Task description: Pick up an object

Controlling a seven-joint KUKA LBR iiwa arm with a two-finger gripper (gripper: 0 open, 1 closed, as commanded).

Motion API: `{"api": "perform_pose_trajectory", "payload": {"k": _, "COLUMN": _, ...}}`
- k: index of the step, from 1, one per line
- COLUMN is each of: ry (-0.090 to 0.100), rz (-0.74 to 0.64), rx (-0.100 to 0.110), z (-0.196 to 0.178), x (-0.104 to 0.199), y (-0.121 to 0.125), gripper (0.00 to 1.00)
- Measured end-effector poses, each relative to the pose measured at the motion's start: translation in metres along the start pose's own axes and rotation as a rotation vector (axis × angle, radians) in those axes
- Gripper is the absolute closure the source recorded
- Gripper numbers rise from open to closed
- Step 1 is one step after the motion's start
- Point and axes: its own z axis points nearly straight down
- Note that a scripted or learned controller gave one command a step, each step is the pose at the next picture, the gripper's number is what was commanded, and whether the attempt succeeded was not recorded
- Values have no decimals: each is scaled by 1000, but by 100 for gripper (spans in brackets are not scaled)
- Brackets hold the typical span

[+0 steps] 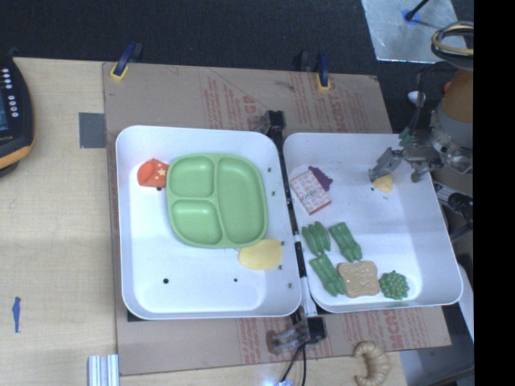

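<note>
While near rim, pincer (400, 164) above right bin (418, 240)

Near the left bin's (129, 215) left edge lies a red piece with a yellow star (152, 173), beside a pale green divided plate (217, 199). A pink checked packet (310, 191) sits in the white right bin (426, 248).

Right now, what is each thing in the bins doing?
green divided plate: flat in the left bin, nothing on it
red piece: beside the plate's left edge
yellow piece: touching the plate's lower rim
toast slice: flat, right bin
gripper: over a small yellow piece, right bin
</note>
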Motion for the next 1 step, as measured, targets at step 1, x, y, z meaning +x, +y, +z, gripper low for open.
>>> {"api": "perform_pose_trajectory", "payload": {"k": 1, "ry": -7, "rz": -3, "rx": -26, "z": -135, "x": 3, "y": 31, "gripper": 0}}
